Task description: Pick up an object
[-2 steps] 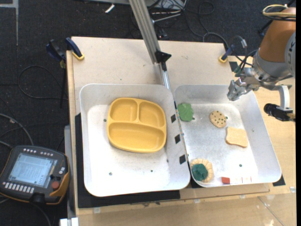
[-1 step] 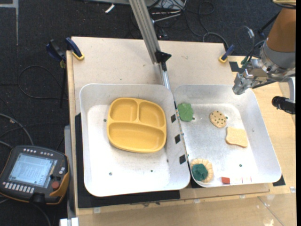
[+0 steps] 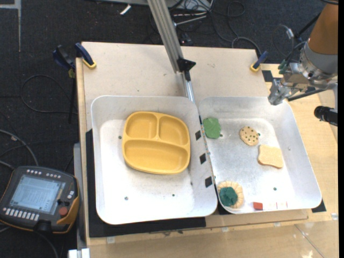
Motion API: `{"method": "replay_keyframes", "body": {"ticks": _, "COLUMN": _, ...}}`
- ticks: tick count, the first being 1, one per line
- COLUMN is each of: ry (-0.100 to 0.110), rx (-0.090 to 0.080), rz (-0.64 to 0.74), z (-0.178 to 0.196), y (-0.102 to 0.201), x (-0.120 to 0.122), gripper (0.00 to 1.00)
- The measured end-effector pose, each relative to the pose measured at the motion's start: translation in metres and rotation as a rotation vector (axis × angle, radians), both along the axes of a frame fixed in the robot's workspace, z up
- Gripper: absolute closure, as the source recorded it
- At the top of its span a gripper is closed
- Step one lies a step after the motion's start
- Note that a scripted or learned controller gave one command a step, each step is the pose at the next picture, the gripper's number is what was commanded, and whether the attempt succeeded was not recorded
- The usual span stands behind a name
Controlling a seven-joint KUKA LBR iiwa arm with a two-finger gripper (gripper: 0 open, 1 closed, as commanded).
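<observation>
Camera view puts your gripper at the far right corner of the right bin, hanging over the rim there, with the grey wrist and the orange band of the arm rising behind it toward the upper right. You can't tell from this angle how the tool is set; nothing shows pinched in it.

Look down and left from the tool for the things you could pick. Nearest is the cookie, a round tan piece with dark spots, lying on the bin floor well apart from the gripper. Just beyond it, toward the near side, lies the toast, a pale slice close to the cookie but not touching it. Further left, against the wall shared by the two bins, sits a green lump. At the near left corner of the same bin you see a round tan piece with a dark green top, and by the near rim a small red block. All of these lie flat on the floor, each apart from the tool.

Across the divide, the left bin holds a yellow tray with three compartments, lying right way up near its middle.

A metal pole slants up from between the bins. On the floor at lower left rests the pendant.
</observation>
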State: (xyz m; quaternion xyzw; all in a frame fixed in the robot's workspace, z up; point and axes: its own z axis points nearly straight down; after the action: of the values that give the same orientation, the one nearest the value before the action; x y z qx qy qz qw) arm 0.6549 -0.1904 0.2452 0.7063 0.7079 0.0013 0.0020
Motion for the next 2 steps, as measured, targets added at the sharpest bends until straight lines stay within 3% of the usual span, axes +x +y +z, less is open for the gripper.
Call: {"method": "replay_keyframes", "body": {"ticks": 2, "ry": 0.002, "rx": 0.003, "rz": 0.006, "z": -0.002, "y": 0.11, "x": 0.002, "gripper": 1.0}}
